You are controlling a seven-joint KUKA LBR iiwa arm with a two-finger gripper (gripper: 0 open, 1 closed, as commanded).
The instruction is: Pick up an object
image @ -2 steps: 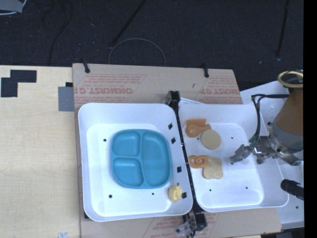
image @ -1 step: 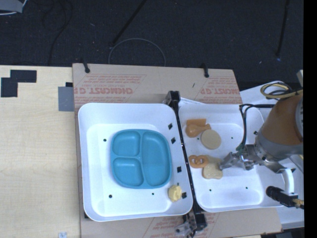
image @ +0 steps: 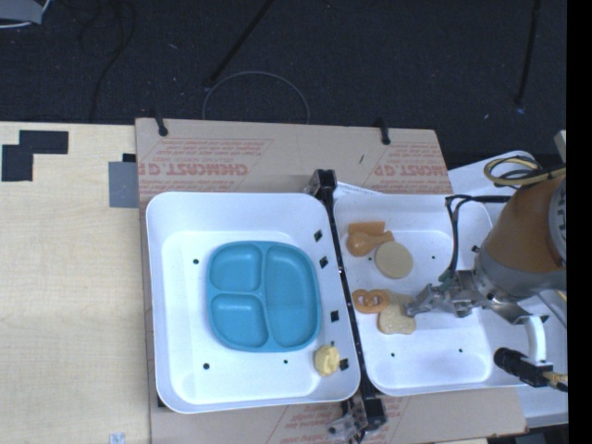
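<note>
In the right bin (image: 435, 377) lie an orange drumstick-shaped piece (image: 364, 239), a round tan cookie (image: 394, 260), an orange pretzel (image: 371, 301) and a pale toast-like piece (image: 397, 323). My gripper (image: 413, 307) reaches in from the right, low over the bin floor, its tip right beside the toast piece and just right of the pretzel. I see nothing clearly held between its fingers. In the left bin (image: 176, 377) a blue divided plate (image: 261, 295) lies flat, with a small yellow lump (image: 326, 360) near the bin's front right corner.
The arm's grey and orange wrist (image: 523, 239) hangs over the right bin's right side, with black cables (image: 458, 220) beside it. A black divider (image: 335, 276) separates the bins. Cardboard (image: 277, 160) lies behind them, and a wooden bench top (image: 65, 285) is at the left.
</note>
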